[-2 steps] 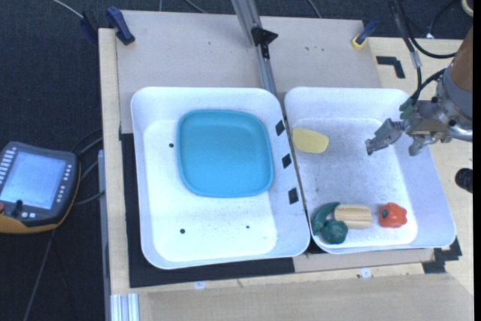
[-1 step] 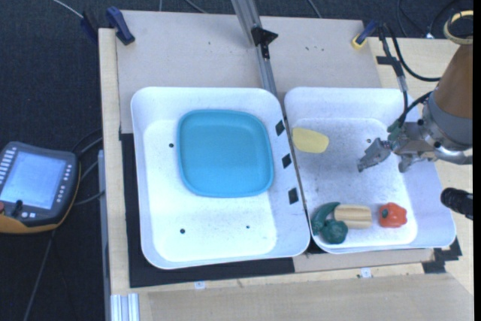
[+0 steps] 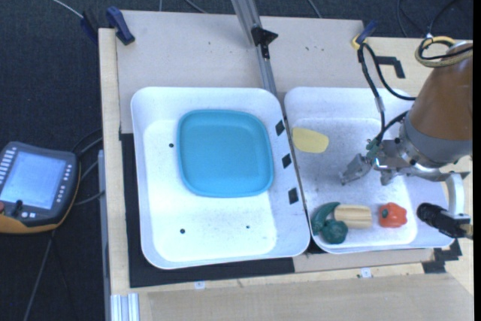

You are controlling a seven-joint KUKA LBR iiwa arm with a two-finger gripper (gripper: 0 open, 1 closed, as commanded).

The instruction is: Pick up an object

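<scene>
Two bins: side by side on the worktop (image 3: 195, 49); left bin (image 3: 150, 162) carries a blue plate (image 3: 225, 152), right bin (image 3: 338, 105) carries the small items.
Candidate objects: yellow piece (image 3: 310, 140) near the right bin's upper left; green item (image 3: 329, 222), tan block (image 3: 353, 216) and red-orange item (image 3: 391, 215) in a row along that bin's near edge, green touching tan, red a little apart.
Arm: reaches in from the right, orange band (image 3: 447, 98) above the wrist, hanging over the right bin.
Pincer: pincer (image 3: 359, 169) sits low over the bin's bare middle, between the yellow piece and the near row; open or closed, cannot tell from this slant. Nothing visible between its tips.
Done so far: arm placed over the right bin; no object lifted, all four lie on the bin floor.
Left to do: by my reading, pick a target, close on it, raise it. Nearest looks to be the tan block or the yellow piece.
Risk: the near row is crowded against the rim, likely awkward to grasp.
</scene>
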